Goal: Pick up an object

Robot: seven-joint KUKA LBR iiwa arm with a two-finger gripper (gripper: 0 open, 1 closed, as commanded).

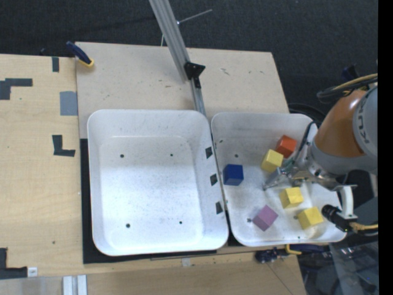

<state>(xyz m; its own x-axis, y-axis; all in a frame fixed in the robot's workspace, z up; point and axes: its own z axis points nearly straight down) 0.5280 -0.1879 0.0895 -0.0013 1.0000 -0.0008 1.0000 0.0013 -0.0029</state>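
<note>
Gripper (277, 178), finger state unclear, low among small yellow cubes (272, 160) in right bin (245, 125).

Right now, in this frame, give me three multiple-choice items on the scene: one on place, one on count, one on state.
1. Where does the blue cube lie?
A. left bin
B. right bin
C. on the bench

2. How many yellow cubes lie in the right bin?
A. one
B. two
C. three

3. Where is the gripper?
A. over the right bin
B. over the left bin
C. outside both bins

Key: 1 B, it sits near that bin's left wall. 2 C, three yellow cubes show there. 3 A, it hangs among the cubes.
</note>
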